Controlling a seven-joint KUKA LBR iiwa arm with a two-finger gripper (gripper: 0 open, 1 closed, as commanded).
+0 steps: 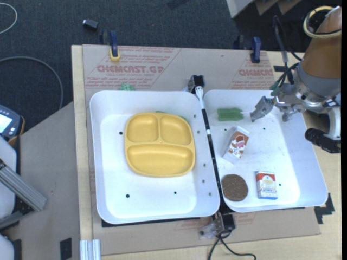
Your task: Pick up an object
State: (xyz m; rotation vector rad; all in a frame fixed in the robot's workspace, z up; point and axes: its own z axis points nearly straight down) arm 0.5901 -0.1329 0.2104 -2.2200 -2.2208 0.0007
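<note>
Gripper (259,111) hangs over the right bin (303,161), just right of the green block (230,114). Finger state cannot be determined. Yellow tray (160,145) occupies the left bin (108,161).

Dark carpet floor (49,26), loose cables (32,61), cardboard-topped bench (162,61)

In the right bin (303,161) I count four loose things to choose from. A flat green block (230,114) lies toward eleven o'clock, near the bin's far left corner, its long side running nine to three. Just toward five o'clock from it a small white packet with red print (237,144) lies tilted, one corner pointing to one o'clock. At seven o'clock, close to the near rim, a round brown disc (235,188) lies flat. Just beside it at three o'clock, a small red and white box (266,185) lies flat, not touching it.
</note>
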